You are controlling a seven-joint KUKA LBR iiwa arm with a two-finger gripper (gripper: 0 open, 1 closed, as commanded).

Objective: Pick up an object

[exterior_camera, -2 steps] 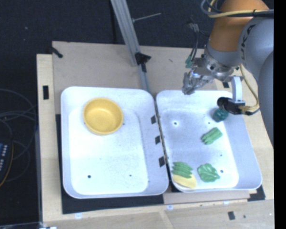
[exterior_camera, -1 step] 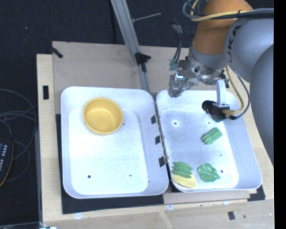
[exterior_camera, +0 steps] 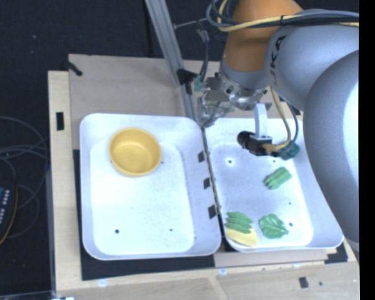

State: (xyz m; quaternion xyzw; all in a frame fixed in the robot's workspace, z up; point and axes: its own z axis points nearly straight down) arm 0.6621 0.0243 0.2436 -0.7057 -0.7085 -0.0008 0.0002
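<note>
The arm reaches in over the far edge of the right bin (exterior_camera: 300, 167), and its gripper (exterior_camera: 209, 114) hangs near that bin's far-left corner, close to the divide between the two bins; whether it is wide or narrow cannot be told from this slant, and nothing can be seen in its hold. The candidates for picking lie well apart from it: a green piece (exterior_camera: 277, 178) in the middle of the right bin, and toward the near edge a second green piece (exterior_camera: 238, 219) touching a yellow piece (exterior_camera: 242, 236), with a third green piece (exterior_camera: 272, 225) just beside them. A yellow bowl (exterior_camera: 135, 152) sits alone in the left bin (exterior_camera: 144, 230). To do the step well, the lone green piece in the middle looks the safest choice, since it has free floor all around; the gripper should travel toward the near side, centre over it, and descend straight. The clustered pieces risk a double or glancing grasp. Part of a dark lettering shows on the arm's grey shell beside the orange band, too cut off to read with confidence.
</note>
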